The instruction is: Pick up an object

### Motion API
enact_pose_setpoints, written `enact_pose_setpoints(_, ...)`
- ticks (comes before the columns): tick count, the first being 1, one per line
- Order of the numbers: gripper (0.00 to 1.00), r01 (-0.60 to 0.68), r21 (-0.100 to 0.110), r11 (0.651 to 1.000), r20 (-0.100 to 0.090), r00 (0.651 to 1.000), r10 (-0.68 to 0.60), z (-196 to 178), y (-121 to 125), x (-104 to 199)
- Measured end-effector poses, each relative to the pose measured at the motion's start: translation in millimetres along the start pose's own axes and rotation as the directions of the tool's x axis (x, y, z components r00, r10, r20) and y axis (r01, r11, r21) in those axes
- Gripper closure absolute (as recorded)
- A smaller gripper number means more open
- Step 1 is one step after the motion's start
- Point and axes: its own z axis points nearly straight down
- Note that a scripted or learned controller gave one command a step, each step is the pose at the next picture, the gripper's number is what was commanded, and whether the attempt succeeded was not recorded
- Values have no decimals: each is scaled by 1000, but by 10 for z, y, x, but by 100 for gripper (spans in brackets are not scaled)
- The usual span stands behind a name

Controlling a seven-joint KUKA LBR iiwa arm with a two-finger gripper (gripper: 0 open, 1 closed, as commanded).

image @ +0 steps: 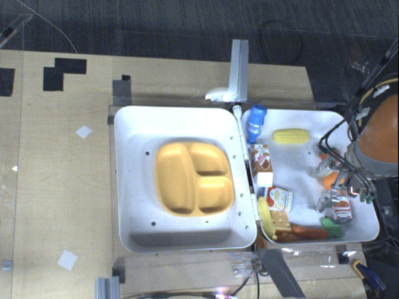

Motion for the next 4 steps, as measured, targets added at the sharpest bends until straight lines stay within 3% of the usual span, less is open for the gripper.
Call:
enact_pose_setpoints(1,0,-375,4,927,-14,927,375,-96,448,-902)
enact_pose_setpoints(2,0,-328,2,945,-4,945,328,14,118,-347)
enact_pose_setpoints(3,0,-553,1,833,-4,833,553,-124,444,-1115)
enact_pose_setpoints(4,0,-601,4,799,-8,799,601,-76,564,-700)
